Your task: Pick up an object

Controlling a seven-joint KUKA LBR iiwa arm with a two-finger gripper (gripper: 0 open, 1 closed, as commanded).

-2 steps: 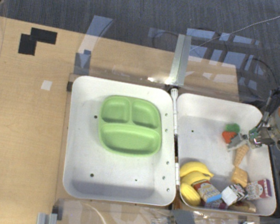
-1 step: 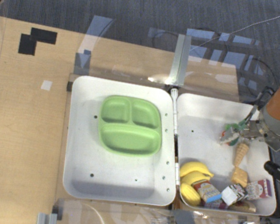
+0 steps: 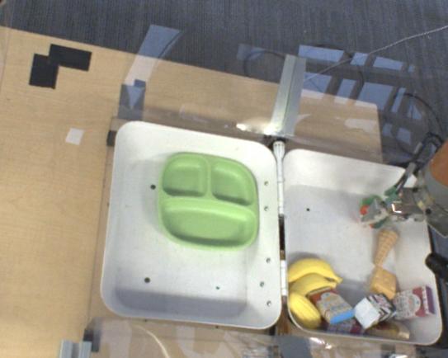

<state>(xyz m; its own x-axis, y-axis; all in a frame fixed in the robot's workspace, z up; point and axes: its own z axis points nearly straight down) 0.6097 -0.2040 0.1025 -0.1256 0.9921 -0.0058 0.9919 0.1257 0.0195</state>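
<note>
Green divided plate [image 3: 207, 200] lies mid left bin [image 3: 125, 226]; used as landmark. Right bin [image 3: 326, 223] adjoins, right of plate. Gripper [image 3: 386, 208] hangs over right bin's far right part, well right of plate, level with plate's far edge; fingers too small and cluttered to read, cannot tell if apart or closed (nothing seen between them). Ice-cream cone [image 3: 385, 244] just below gripper. Bananas [image 3: 308, 288] right of plate's near corner. Small packets [image 3: 371, 309] heaped beyond bananas, farther right.

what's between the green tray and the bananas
In the camera view, the metal divider where the two bins meet lies between the green tray and the bananas, plus bare white bin floor on either side.
</note>
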